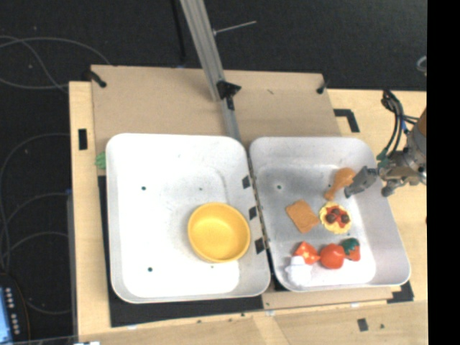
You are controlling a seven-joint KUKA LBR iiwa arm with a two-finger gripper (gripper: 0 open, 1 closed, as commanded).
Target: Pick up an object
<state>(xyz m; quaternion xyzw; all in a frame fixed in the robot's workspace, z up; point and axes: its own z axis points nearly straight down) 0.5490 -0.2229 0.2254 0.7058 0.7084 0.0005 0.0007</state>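
The gripper [368, 181] hangs over the right bin [384, 225], apparently spread and holding nothing, just beside an orange carrot-like piece [339, 182]. A yellow bowl [218, 232] sits in the left bin [144, 171].

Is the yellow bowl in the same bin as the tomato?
No, the yellow bowl sits in the left bin, while the tomato lies in the right bin.

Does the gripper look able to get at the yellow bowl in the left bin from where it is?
Probably yes. The yellow bowl sits alone in the left bin, open from above. The gripper is at the right bin's far edge, so it must cross over.
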